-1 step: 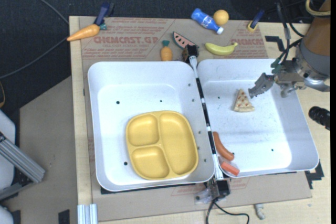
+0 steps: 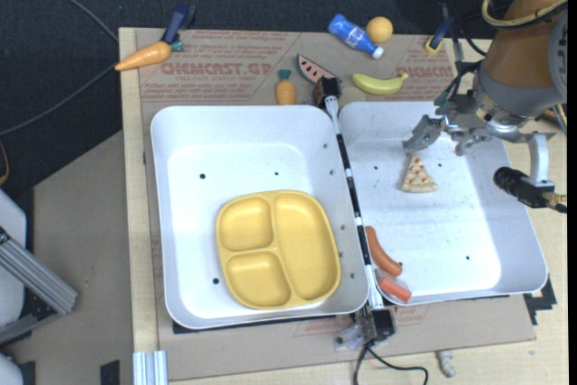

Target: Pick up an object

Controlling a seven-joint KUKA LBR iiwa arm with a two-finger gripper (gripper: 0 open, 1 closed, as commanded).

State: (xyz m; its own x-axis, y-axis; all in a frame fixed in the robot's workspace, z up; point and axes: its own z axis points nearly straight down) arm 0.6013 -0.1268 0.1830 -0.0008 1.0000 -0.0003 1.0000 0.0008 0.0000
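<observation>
A toy pizza slice (image 2: 417, 176) lies in the right bin (image 2: 487, 239), near its back middle. My gripper (image 2: 442, 140) hangs just above and behind the slice, open, with its two fingers spread and nothing between them. Two toy sausages (image 2: 383, 252) (image 2: 395, 289) rest along the right bin's left wall near the front. The grey arm with its orange band (image 2: 527, 32) comes in from the right.
The left bin (image 2: 180, 158) holds a yellow compartment plate (image 2: 278, 246). Behind the bins on the cardboard lie a banana (image 2: 379, 83), a blue bottle (image 2: 353, 35), an orange ball (image 2: 380, 29), a watermelon slice (image 2: 312, 68), a small orange toy (image 2: 286, 91) and a carrot (image 2: 144, 57).
</observation>
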